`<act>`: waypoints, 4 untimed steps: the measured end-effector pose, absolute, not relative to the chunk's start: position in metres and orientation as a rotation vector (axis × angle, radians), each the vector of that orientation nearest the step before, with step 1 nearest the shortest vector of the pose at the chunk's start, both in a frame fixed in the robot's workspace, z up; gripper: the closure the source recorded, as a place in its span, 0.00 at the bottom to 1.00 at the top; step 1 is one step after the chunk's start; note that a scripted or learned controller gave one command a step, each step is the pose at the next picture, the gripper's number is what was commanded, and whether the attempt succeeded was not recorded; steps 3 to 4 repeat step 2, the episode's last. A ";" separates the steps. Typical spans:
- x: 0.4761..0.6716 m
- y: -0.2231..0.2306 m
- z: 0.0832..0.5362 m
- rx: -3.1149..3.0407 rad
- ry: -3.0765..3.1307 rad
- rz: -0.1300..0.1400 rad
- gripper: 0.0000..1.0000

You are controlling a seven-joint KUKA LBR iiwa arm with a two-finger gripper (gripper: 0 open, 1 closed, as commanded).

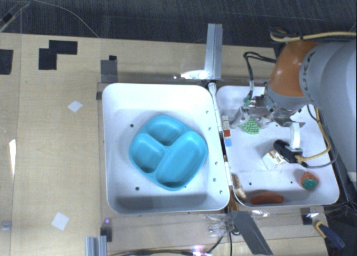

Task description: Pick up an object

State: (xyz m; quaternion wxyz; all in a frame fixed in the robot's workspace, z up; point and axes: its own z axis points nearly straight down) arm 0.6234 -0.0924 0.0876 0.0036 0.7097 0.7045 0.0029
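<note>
The grey arm (329, 76) reaches in from the right, its orange band (287, 73) above the wrist, and bends down so the claw (252, 120) hangs over the far-left part of the right bin (329, 193). A small green dotted object (251, 125) sits right at the claw's tips — seemingly between them, though whether they are clamped on it I cannot tell. Nearer in that bin lie a white-and-black piece (277, 157), an orange-green ball (309, 181) and a red-brown sausage shape (266, 197); the left bin (117, 138) on the surface (50, 165) holds a blue divided tray (167, 151).
</note>
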 end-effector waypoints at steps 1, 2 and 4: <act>0.626 -0.092 0.099 2.221 2.206 0.014 1.00; 0.586 -0.036 0.185 2.202 2.238 0.004 1.00; 0.586 -0.036 0.185 2.202 2.238 0.004 1.00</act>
